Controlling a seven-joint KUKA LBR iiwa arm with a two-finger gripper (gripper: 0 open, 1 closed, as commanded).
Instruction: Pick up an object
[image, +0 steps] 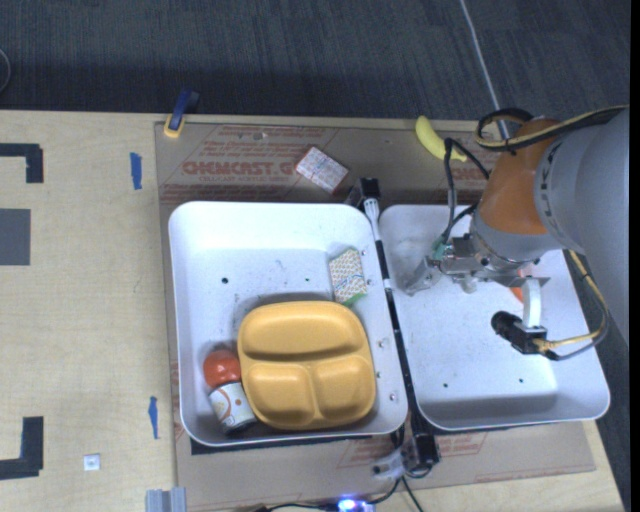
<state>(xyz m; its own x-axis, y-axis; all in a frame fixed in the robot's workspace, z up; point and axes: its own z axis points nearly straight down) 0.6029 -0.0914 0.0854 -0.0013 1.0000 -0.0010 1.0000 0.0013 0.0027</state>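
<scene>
Reaching over the right bin (500, 390), the arm (570, 190) hangs with its gripper (432, 268) near that bin's far-left corner; whether it is spread or pressed together I cannot tell. Left of that bin, the left bin (200, 300) holds a yellow tray (305, 362), a small can (228, 392) touching its left edge, and a patterned packet (347, 274) beyond it. Aiming for the packet or can seems wiser than the wide tray.

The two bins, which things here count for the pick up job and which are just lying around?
For the job:
- yellow divided tray, left bin
- small orange-topped bottle beside it
- patterned packet by the bin's right wall
- end effector, over the right bin

Lying about:
- patterned card on the cardboard behind the bins
- blue clip
</scene>
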